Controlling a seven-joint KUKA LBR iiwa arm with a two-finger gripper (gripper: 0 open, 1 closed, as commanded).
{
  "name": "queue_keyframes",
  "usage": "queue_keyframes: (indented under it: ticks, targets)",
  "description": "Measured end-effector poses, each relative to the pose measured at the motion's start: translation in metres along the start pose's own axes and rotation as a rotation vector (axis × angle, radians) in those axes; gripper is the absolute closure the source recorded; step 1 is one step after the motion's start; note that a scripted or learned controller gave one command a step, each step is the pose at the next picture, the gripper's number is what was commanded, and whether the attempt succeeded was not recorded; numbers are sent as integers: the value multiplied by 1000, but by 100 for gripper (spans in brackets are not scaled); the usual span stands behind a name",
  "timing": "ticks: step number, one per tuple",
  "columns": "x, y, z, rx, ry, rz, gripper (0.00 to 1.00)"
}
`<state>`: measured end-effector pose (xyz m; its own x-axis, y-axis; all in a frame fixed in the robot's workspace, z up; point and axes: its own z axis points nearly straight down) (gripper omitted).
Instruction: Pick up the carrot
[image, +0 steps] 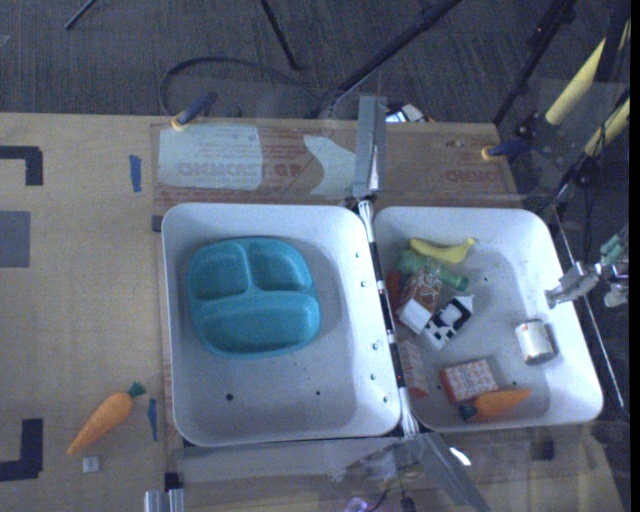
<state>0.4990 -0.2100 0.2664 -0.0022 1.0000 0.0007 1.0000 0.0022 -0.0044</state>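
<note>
Orange carrot in right bin

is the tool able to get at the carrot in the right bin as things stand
Probably yes. The tool sits at the right bin's right edge, and the carrot lies uncovered near the front wall. A small red box crowds it from behind, but the way down from above looks free.

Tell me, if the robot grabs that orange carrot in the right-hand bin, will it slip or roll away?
The carrot tapers to a point, so fingers closing near the thin end may well slide off. Its rounded body could roll if nudged, though the small box lying right beside it might check that. It looks like a smooth toy, so probably stiff and light.
</note>
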Motion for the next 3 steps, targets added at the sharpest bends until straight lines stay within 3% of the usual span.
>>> queue_keyframes:
  ticks: [1, 2, 3]
  targets:
    - [-10, -18, 127, -1, 2, -459, 0]
    - [-13, -17, 181, -6, -2, -829, 0]
    - [-13, -14, 172, -11, -4, -828, 100]
